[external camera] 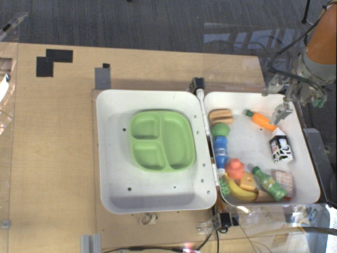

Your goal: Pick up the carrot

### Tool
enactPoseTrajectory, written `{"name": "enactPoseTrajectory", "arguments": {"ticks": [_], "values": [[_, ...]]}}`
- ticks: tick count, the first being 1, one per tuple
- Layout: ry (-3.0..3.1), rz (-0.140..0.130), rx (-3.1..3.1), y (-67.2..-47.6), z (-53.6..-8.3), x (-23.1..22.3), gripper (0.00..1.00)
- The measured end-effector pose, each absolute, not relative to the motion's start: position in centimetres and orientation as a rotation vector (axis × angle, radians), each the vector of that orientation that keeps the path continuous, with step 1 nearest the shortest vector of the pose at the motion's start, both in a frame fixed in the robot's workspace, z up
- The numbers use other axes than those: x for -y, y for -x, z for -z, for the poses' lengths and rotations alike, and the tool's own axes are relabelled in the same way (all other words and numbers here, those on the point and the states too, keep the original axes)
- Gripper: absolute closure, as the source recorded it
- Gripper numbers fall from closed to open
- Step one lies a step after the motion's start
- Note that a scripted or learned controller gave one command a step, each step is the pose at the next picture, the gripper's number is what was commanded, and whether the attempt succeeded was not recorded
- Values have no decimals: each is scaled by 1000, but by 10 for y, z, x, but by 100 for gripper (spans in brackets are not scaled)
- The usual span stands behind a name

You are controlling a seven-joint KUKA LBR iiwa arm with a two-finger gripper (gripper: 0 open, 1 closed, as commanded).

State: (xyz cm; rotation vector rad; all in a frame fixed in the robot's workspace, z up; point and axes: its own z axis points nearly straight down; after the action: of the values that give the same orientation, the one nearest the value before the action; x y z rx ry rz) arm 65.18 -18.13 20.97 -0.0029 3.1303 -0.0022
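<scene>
Grey carpet behind, pale wooden tabletop (52, 157) up front, two white bins side by side on it, and we're at the approach stage.

Starting at the pincer (283, 111): it hangs over the far right part of the right bin (308, 165), metal tips pointing down. Whether it's wide or narrow I cannot tell from this angle; nothing shows between the tips. Just beside it, to its left and a touch lower in the picture, lies the carrot (261, 119), orange with a green top, flat on the bin floor and apart from its neighbours. That's the target, and it looks untouched.

Below the pincer stands a small black-and-white bottle (280, 148). Further out: a green bottle (269, 182), a banana (238, 188), a blue bottle (220, 152) and a burger (220, 115) along the bin's left wall.

Furthest away, the left bin (113, 194) carries a green tray (160, 140).

Next move, as I judge it: shift a little left, line up across the carrot's body, drop, and close. The black-and-white bottle sits near enough to mind on the way down.
</scene>
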Motion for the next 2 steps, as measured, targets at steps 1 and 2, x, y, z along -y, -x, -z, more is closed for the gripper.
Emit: {"name": "enactPoseTrajectory", "arguments": {"ticks": [1,2], "values": [[-111,4,-3145,-668,-88,207,0],[-707,-2,-3051,-642,-88,183,0]]}}
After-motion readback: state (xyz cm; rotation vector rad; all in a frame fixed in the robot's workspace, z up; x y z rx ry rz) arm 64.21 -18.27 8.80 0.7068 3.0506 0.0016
